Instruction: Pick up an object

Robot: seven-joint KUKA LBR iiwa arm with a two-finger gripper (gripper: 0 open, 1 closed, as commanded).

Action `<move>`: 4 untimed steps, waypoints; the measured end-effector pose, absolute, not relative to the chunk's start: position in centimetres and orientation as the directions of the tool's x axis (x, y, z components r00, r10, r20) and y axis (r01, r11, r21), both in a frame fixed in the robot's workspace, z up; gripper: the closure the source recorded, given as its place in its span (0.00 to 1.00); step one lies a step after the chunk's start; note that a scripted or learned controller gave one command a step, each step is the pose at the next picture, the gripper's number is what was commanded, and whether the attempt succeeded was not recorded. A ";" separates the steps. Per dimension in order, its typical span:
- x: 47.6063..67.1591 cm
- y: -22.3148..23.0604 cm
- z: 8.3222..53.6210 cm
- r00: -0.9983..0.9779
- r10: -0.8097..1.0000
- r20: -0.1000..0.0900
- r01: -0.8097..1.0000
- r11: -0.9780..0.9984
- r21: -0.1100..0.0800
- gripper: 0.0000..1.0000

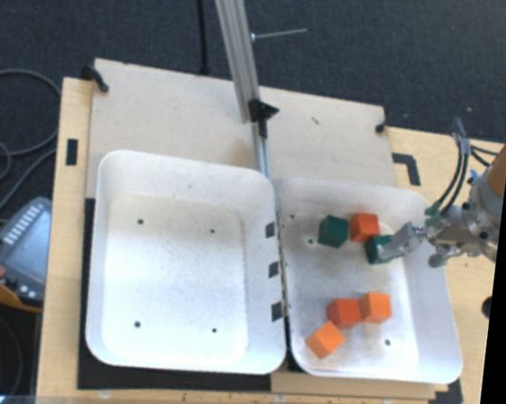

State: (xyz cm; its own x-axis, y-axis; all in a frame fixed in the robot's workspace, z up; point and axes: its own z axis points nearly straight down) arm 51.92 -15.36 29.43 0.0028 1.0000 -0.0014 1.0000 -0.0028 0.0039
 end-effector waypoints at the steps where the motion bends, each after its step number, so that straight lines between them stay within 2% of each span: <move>1: 50.6 -12.0 17.2 0.001 1.000 0.002 1.000 -0.001 -0.007 0.00; 2: 49.8 -10.2 12.5 0.002 1.000 -0.007 1.000 -0.002 0.021 0.00; 3: 49.7 -10.0 12.1 0.005 1.000 -0.012 1.000 -0.004 0.028 0.00; 4: 49.2 -9.7 11.4 -0.002 1.000 -0.003 1.000 0.002 0.008 0.00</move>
